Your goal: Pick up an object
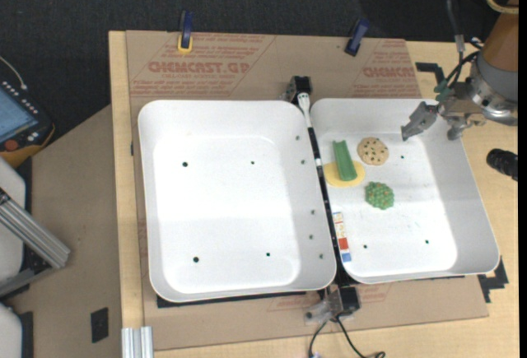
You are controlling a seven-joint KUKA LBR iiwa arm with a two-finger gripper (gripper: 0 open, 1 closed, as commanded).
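Claw (434,123) spread, grasping nothing, hovers over right bin (461,208) far corner. Your targets: cookie (373,151), green stick (343,160), broccoli (380,196), all near divider. Pick cookie, nearest; center fingers, descend straight, avoid nudging neighbors.

tool (435,124) open over right bin (461,216) | cookie (373,151), broccoli (380,196), green stick (344,160) inside
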